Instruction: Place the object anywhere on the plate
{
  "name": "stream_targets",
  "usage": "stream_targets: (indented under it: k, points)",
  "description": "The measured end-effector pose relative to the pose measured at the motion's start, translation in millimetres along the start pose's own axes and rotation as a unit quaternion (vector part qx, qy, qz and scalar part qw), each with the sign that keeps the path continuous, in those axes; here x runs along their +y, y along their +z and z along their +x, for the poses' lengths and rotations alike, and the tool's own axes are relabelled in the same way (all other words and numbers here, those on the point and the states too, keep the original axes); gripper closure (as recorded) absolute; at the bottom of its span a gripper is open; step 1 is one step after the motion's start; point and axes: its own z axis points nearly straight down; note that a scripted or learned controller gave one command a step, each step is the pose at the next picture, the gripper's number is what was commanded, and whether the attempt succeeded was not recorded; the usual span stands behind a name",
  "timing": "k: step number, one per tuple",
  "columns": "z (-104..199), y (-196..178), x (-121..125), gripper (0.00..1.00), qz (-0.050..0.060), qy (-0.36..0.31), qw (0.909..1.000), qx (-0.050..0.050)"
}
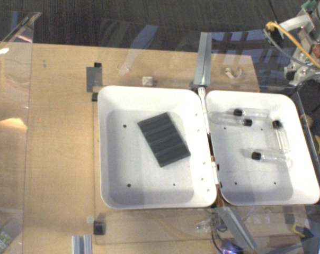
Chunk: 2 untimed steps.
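Pale wooden bench top (pixel 54 142) spreads under everything, with clear plastic panels standing along its left side and rear. Two shallow white plastic bins sit on it side by side, their inner rims touching: the left bin (pixel 109 189) and the right bin (pixel 303 187).

Lying flat on the left bin's floor is the dark grey ribbed rectangular plate (pixel 163 139), turned so its long axis runs from upper left to lower right.

The grey arm with a yellow cable (pixel 308 36) sits at the upper right corner, above and behind the right bin, well apart from its contents. Its tool is too hidden to tell how it stands.

Clear plastic tubes with black caps lie in the right bin. The uppermost tube (pixel 250 112) lies roughly horizontal, with a second tube (pixel 230 120) just below it. The upright-running tube (pixel 281 137) has its cap at the top end. The lowest tube (pixel 270 156) points left with its cap.
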Motion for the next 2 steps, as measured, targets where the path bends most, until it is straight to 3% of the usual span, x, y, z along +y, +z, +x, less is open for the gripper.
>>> stream_targets:
  k: [1,2]
  points:
    - [-9.9,-24.6,35.0,1.0,0.0,-0.005,1.0,0.0]
    - [-5.0,-63.4,24.9,1.0,0.0,-0.021,0.9998,0.0]
